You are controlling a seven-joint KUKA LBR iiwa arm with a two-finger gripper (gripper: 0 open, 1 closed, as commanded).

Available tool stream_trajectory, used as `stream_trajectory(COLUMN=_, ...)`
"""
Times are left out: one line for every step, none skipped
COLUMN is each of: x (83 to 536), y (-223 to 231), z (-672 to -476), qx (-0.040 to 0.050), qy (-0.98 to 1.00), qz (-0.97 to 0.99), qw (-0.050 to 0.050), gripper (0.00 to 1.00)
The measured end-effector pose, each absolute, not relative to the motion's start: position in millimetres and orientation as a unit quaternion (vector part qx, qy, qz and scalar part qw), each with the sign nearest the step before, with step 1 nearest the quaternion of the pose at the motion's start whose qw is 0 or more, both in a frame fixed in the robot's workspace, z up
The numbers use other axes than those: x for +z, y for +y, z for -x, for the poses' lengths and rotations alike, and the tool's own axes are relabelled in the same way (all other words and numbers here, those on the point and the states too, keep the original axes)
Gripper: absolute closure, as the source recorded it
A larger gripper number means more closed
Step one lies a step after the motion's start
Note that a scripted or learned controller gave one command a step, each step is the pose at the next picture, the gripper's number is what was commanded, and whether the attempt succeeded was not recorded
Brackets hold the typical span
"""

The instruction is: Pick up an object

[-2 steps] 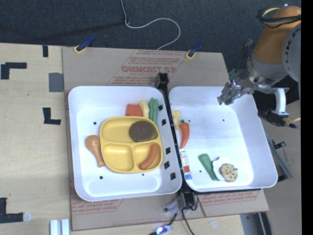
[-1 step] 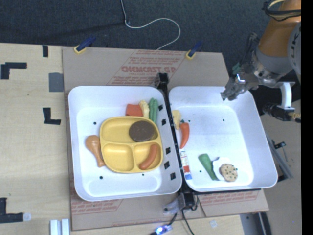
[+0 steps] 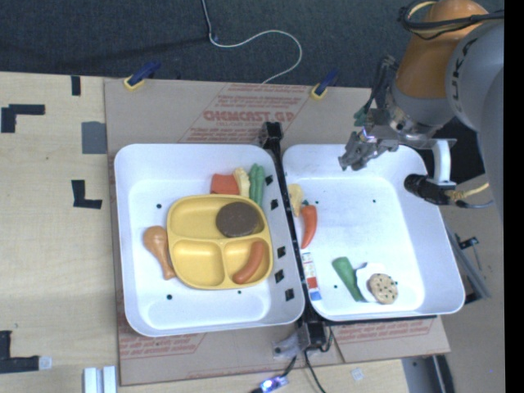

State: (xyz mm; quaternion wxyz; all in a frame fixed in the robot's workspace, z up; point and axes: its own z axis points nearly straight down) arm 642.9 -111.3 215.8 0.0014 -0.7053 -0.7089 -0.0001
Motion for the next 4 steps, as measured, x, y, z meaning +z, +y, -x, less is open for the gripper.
stream_trajectory(x=227, y=-52, z=-644.9, qx=-0.0008, qy=-0.709, qz=0.705, qw=0.001, gripper=1.00)
stream_trajectory(x=215, y=3, z=-645.0, qx=0.0007, qy=-0.709, qz=0.705, qw=0.001, gripper=1.00)
stream_trajectory(x=235, y=40, z=-638.9, qx=-0.0005, qy=-0.709, qz=0.705, qw=0.000, gripper=1.00)
stream_trajectory(x=216, y=31, z=-643.2, qx=0.0018, qy=-0.707, qz=0.707, qw=0.001, gripper=1.00)
